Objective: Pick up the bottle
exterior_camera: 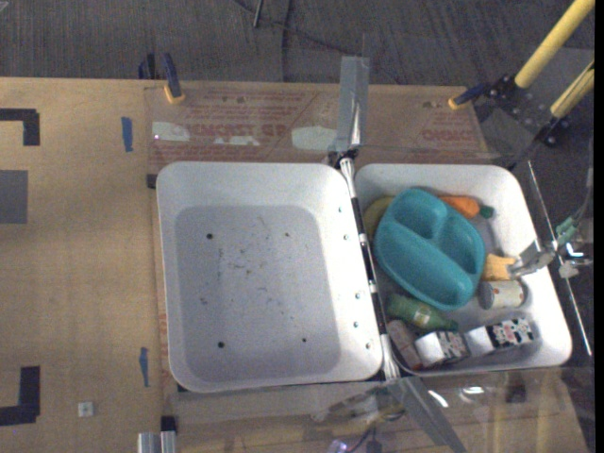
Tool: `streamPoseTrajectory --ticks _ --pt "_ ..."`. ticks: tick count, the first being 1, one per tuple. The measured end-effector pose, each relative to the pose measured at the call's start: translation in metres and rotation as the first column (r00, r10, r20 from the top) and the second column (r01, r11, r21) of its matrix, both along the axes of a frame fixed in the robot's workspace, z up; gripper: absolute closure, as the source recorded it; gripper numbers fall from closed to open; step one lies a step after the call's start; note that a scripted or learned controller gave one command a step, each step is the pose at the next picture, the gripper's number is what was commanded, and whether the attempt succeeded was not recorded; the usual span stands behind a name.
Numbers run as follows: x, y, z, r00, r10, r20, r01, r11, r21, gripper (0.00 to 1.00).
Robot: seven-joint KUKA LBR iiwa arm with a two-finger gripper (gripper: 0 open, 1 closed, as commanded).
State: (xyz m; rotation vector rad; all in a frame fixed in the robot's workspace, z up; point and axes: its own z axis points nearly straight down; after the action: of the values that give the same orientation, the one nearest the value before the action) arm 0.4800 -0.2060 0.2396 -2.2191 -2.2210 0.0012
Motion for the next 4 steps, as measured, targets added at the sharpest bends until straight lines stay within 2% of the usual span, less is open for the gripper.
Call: streamPoseTrajectory --ticks 1,2,3,4 --pt "0.073 0.098 -0.063 1.000 -0.025 0.002 0.025 1.000 -0.001 0.00" --pt "0.073 0.098 -0.063 1.000 -0.025 0.002 0.025 1.000 -0.001 0.00" --pt "0.096 0.018 -0.133 1.000 0.020 0.004 -0.020 1.000 -0.003 0.00" --pt "0.101 -0.007 -0.107 0.999 -0.034 0.004 0.034 0.999 -0.003 0.00"
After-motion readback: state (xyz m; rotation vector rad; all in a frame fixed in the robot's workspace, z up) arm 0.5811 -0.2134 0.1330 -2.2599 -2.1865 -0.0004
